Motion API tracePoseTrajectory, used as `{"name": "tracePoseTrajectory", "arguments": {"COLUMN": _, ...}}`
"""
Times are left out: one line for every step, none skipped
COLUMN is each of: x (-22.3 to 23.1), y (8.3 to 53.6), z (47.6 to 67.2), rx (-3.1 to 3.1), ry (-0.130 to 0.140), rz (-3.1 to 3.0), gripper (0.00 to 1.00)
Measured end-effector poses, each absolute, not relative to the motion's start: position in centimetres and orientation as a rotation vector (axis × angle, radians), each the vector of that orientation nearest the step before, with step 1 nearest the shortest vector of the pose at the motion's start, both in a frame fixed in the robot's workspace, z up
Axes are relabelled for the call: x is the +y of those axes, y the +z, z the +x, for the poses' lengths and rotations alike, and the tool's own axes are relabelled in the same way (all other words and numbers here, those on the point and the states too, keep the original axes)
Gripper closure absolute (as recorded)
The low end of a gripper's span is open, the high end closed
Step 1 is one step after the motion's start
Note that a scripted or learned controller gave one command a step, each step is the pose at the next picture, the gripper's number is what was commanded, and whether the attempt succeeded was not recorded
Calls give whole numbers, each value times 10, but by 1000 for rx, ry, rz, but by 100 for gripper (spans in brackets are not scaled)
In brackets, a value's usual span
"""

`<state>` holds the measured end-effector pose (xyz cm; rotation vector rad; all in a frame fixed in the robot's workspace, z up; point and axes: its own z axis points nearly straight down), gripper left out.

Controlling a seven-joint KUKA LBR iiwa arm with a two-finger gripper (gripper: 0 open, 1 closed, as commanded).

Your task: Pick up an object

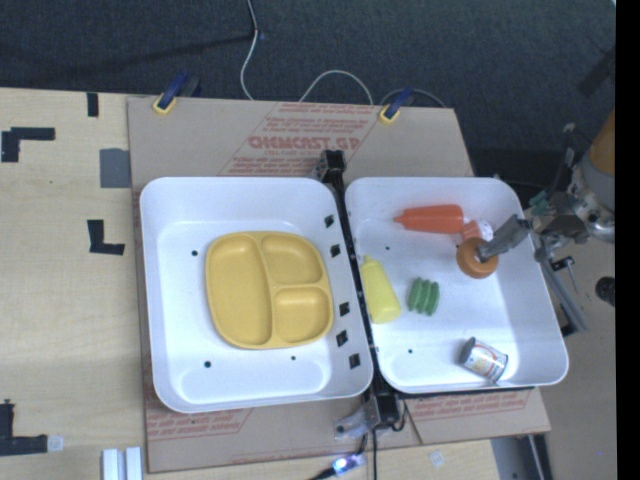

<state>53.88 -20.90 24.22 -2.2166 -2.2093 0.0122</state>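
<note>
A: Where is the gripper (497, 240) positioned?

B: It is held over the right bin (530, 368), at its right wall, just above the orange round object (476, 260). Whether the pincer is spread or pressed together cannot be told.

A: How should the pick be made well?

B: The orange round object, lying beside the orange bottle (432, 219), is judged the nearest target. It should be centred between the pincer's tips before descent, so the bottle is not nudged. The yellow tray (268, 289) in the left bin (170, 368) is left alone.

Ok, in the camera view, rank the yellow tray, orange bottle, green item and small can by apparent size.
1. yellow tray
2. orange bottle
3. green item and small can: these look alike, so no ranking between them.
</note>
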Motion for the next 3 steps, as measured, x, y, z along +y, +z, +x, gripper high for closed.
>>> {"name": "tracePoseTrajectory", "arguments": {"x": -208, "y": 249, "z": 541, "rx": -2222, "ry": 2, "rz": -2220, "gripper": 0}}
{"name": "tracePoseTrajectory", "arguments": {"x": -200, "y": 203, "z": 542, "rx": -2219, "ry": 5, "rz": -2218, "gripper": 0}}
{"name": "tracePoseTrajectory", "arguments": {"x": -198, "y": 159, "z": 543, "rx": -2220, "ry": 6, "rz": -2218, "gripper": 0}}
